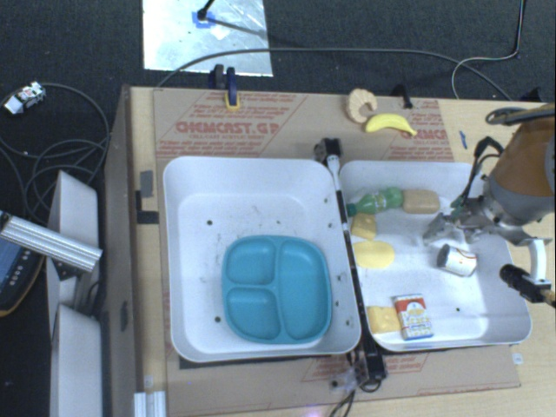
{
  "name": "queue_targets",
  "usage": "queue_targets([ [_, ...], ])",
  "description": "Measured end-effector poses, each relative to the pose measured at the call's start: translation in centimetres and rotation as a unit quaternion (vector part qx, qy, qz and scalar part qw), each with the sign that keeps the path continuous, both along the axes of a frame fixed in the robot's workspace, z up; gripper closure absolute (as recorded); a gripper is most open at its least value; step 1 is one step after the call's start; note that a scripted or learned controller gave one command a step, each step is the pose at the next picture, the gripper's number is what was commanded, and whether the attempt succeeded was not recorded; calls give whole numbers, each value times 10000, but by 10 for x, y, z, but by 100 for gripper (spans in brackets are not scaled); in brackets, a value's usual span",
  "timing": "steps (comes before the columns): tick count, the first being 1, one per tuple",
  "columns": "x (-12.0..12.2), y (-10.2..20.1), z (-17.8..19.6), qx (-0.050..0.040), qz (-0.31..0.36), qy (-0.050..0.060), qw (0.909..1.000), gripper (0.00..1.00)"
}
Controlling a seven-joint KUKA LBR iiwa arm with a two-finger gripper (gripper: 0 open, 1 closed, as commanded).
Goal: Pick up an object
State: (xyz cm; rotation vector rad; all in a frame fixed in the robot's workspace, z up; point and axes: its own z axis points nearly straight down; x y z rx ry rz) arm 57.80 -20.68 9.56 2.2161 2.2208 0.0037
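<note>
The right bin (491, 324) holds several objects: a green bottle (378, 201) lying next to a tan block (421, 201), a yellow wedge (364, 226), a pale yellow lump (374, 254), a small white cup (457, 260) on its side, a red and white box (413, 315) and a yellow block (380, 319). My gripper (445, 224) hangs low over the bin's right half, just above and left of the white cup. The arm with its orange band (526, 168) reaches in from the right. Nothing shows in the gripper's grasp.
The left bin (187, 233) holds a blue divided plate (277, 287). A banana (389, 124) and a beige ring-shaped item (360, 104) lie on the cardboard behind the right bin. A black ridge (340, 207) runs between the bins. Cables trail across the floor.
</note>
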Motion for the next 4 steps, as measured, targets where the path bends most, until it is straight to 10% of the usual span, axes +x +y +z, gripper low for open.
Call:
queue_targets([
  [2,-47,22,-11,6,-7,19,10000,0],
  [3,-46,22,-1,1,-5,2,10000,100],
  [4,11,0,100,-7,10,-4,10000,100],
])
